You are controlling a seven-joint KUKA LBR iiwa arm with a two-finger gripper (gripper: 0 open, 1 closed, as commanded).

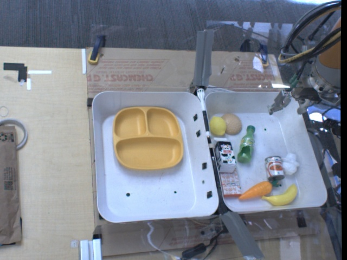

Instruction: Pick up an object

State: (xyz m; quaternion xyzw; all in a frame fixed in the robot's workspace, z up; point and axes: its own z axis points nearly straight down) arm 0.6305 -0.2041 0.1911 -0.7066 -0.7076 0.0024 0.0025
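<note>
Two shallow white bins sit side by side on the bench, the right bin [303,145] crowded. Its green bottle [246,144] lies near the middle, with a lemon [217,125] and a tan ball [232,123] just beyond it toward the divider, a small milk carton [225,156] beside it, and a can [275,168], carrot [255,190] and banana [281,195] toward the front rim. Bare floor lies between the bottle and the far right corner. The gripper [282,102] hovers over that corner, well apart from the bottle; whether its fingers are spread, I cannot tell. The left bin [108,188] holds a yellow divided plate [147,137].
</note>
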